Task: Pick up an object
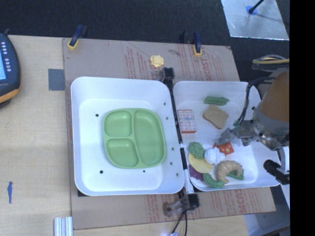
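My gripper (227, 137) reaches in from the right and hangs low over the right bin (197, 88). Its tip is right by a small red piece (226, 149) and a white piece (212, 156). Around them lie a broccoli (196, 149), a yellow piece (199, 163), a croissant (229, 169), a purple piece (194, 173) and green pieces (212, 181). Further back in the bin are a bread slice (215, 116), a green pickle (216, 101) and a small printed packet (186, 120). I see nothing held in the gripper.
The left bin (83, 132) holds a green divided plate (134, 137). A yellow bit (157, 61) lies on the cardboard behind the bins. A handheld control unit (7, 68) sits at the far left edge. The arm's body (275, 107) covers the right bin's right side.
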You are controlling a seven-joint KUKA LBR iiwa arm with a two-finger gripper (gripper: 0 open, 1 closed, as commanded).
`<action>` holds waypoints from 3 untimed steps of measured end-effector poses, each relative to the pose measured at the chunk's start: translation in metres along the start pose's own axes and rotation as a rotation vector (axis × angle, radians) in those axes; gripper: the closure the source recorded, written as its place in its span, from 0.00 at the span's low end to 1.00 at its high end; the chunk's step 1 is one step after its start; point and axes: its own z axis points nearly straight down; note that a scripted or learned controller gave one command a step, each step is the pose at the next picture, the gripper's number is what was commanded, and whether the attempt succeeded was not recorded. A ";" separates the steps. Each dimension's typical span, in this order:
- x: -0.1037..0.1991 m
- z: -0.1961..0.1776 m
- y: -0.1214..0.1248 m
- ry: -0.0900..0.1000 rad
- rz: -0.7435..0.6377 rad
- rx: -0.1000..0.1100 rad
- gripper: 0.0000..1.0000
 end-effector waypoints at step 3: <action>0.057 0.016 0.089 -0.004 0.003 -0.003 0.00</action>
